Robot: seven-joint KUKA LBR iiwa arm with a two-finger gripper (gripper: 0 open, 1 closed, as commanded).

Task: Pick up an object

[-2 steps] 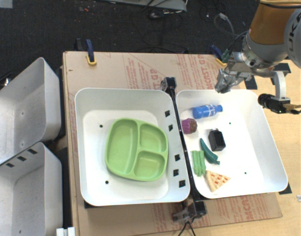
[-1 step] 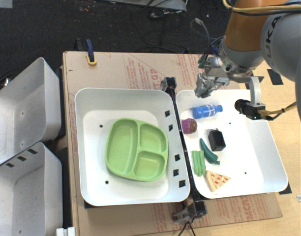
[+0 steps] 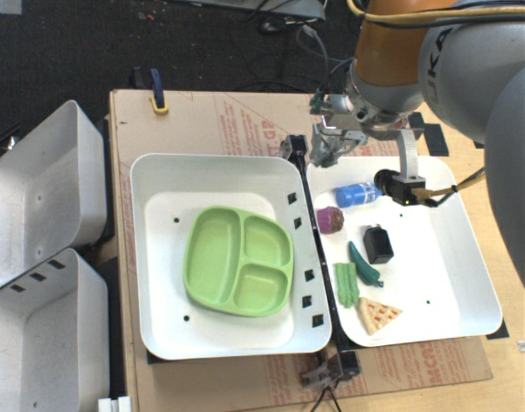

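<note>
I'm hanging over the far-left corner of the right bin [image 3: 468, 316], jaws [image 3: 331, 148] blurred against clutter, so I cannot tell their state; nothing visibly held; nearest target, the blue bottle [image 3: 358, 195], lies just toward the camera and rightward, long axis running left-right; purple ball [image 3: 329, 220] beside it.

Right bin: blue bottle [image 3: 358, 195] on side, purple ball [image 3: 329, 220], black block [image 3: 378, 244], pizza slice [image 3: 379, 315]
</note>
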